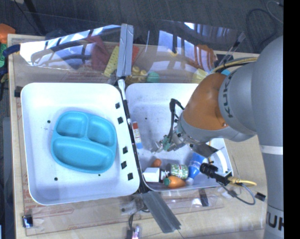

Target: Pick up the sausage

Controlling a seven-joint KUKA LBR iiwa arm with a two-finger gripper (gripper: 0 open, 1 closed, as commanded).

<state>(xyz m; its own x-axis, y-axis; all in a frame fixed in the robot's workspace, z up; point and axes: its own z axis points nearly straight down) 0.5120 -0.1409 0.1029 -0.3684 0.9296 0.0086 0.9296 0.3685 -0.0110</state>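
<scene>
1. Where the bench carried its two shallow white plastic bins side by side, the left bin [35,133] held one item: a light-blue moulded tray [84,141] with three compartments, lying flat near the bin's centre.
2. The right bin [150,96] held its contents crowded along the near edge: a small white box [151,175], a green-labelled can [179,171] lying on its side, a blue-and-white bottle [195,166], an orange carrot-shaped toy [175,182] and, just behind the box, a small reddish-brown rounded piece [157,162] that may have been the sausage; it was too small to identify with certainty.
3. That reddish-brown piece lay on the bin floor, apart from the gripper and just below it in the view.
4. The grey arm [249,98], with its orange band [205,106] above the wrist, reached in from the right and bent down over the right bin.
5. The two-finger gripper [167,142] pointed down and to the left, low over the bin floor, near the cluster of items.
6. Whether the gripper was released or clenched could not be told; nothing was seen gripped in it.
</scene>
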